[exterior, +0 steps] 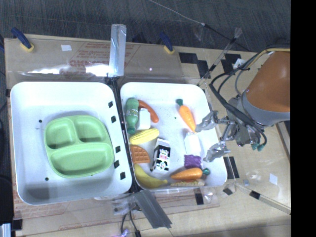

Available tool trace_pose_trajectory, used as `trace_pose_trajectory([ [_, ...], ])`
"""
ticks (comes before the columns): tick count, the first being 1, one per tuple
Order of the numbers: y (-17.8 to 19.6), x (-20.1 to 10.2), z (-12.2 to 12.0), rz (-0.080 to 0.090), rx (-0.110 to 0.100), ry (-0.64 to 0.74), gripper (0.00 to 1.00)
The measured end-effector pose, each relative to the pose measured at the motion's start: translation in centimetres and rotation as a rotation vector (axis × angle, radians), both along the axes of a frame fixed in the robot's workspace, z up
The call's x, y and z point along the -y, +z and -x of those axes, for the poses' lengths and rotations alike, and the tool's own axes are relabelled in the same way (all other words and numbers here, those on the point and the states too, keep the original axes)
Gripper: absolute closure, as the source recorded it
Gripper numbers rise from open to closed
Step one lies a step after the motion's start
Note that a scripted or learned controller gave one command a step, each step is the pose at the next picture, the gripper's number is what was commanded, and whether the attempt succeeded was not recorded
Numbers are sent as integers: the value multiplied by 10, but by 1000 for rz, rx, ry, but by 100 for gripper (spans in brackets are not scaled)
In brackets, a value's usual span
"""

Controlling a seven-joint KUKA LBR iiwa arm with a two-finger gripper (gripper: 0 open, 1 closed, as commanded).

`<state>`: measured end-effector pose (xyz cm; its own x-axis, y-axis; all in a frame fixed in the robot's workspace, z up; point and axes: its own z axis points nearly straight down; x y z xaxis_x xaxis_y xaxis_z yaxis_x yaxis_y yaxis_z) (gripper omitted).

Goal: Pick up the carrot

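The gripper [211, 136] hangs at the right rim of the right bin [165, 89], its two fingers [206, 122] spread apart with nothing between them, one tip at about 12 o'clock and the other at about 6 o'clock of the gap. At 3 o'clock from it sits the arm's wrist with cables and the orange band [270, 83]. Just at 9 o'clock of the upper fingertip lies the carrot [186, 115], orange with a small green top, slanting from 11 to 5 o'clock on the bin floor, close to the finger but whether touching cannot be told. Below it lies a white block [192, 143], then a purple piece [192, 160], and at 6 o'clock a second carrot-like orange vegetable [187, 174] lying along the bin's lower wall. Further toward 9 o'clock stand a small black-and-white carton [162, 157] with a cow-like print whose writing is too small to read, a banana [149, 178], a waffle-like brown piece [139, 154], a corn cob [143, 136], an orange-red pepper [149, 111] and a green bottle [132, 113] with an unreadable label. The left bin [29, 98] holds a green divided tray [78, 144]. Faint red print on the board [89, 58] behind the bins cannot be read.
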<state>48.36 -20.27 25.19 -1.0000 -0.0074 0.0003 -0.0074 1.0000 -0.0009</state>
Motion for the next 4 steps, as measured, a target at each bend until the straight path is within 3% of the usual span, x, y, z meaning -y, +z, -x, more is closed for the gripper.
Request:
trace_pose_trajectory([
  [1, -101, 7, -27, -3, -6, -170, 0],
  [2, -127, -2, -103, -1, 1, -286, 0],
  [3, -159, -5, -109, -1, 0, -478, 0],
  [4, -148, -7, -111, 0, 2, -467, 100],
])
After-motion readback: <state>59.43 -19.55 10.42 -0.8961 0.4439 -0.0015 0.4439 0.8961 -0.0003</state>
